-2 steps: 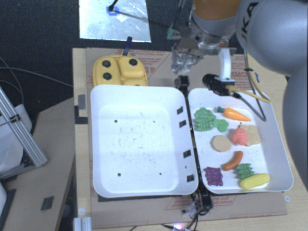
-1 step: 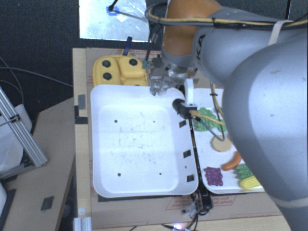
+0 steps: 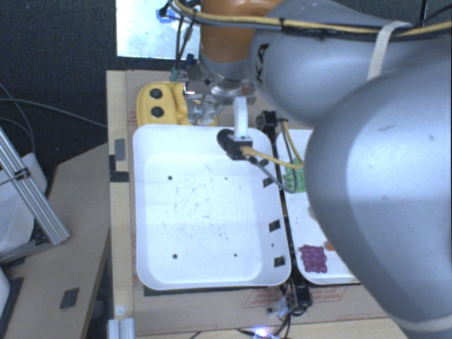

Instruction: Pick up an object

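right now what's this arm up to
The KUKA arm reaches in over the two white bins, its gripper at the far rim of the left bin, next to a yellow object just beyond that rim. Nothing is visibly held. A purple object lies in the right bin, mostly hidden by the arm.

Smooth matt plastic is seen on the shallow white left bin [image 3: 205, 210], faintly scuffed; glossy grey arm casing [image 3: 381, 161], kinda satin.

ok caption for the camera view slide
Grey arm reaches over two white bins; purple object lies in the right bin.
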You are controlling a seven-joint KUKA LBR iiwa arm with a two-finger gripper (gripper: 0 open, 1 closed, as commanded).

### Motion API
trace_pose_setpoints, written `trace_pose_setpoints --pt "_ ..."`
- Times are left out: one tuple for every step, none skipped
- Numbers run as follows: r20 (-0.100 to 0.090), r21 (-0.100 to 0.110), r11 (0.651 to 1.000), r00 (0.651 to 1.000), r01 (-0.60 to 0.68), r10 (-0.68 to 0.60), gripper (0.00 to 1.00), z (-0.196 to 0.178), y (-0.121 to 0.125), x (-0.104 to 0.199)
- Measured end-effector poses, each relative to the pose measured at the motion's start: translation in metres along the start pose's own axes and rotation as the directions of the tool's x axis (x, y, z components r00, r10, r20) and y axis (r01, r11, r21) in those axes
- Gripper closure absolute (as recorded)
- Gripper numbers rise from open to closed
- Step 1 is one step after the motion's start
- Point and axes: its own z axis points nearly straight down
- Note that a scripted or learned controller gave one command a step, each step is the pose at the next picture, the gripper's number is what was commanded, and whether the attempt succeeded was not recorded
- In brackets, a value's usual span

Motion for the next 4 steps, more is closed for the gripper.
trace_pose_setpoints --pt "-0.002 -0.002 1.0 1.0 -0.001 0.001 1.0 -0.082 -0.033 0.031" --pt "0.003 0.007 1.0 1.0 -0.009 0.009 1.0 -0.031 -0.008 0.027" --pt "0.001 -0.005 1.0 1.0 -0.012 0.012 1.0 -0.129 0.002 -0.026" --pt "-0.002 -0.004 1.0 1.0 -0.001 0.001 1.0 -0.201 0.001 0.031"
